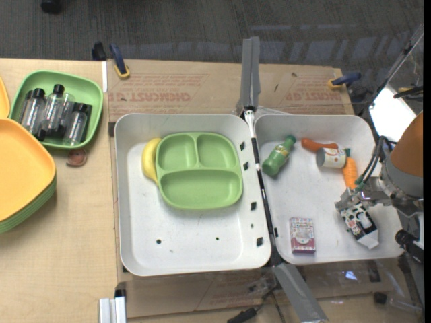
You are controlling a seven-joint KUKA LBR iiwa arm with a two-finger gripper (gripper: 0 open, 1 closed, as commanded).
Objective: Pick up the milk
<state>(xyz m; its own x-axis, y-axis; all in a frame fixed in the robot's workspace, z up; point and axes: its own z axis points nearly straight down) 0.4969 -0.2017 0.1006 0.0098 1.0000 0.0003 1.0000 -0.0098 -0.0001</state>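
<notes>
The milk (359,223) is a small carton with black and white cow patches. It lies tilted near the right wall of the right bin (316,180), toward its front. My gripper (353,200) is low in the bin, right at the carton's upper end and touching or nearly touching it. The grey arm with its orange band (408,155) comes in from the right over the bin's wall. The carton's top is partly covered by the gripper.
In the right bin lie a green bottle (278,156), a pink box (302,235), a small can (332,158) and orange carrots (349,172). The left bin (135,221) holds a green divided plate (199,170) with a yellow thing (149,159) beside it.
</notes>
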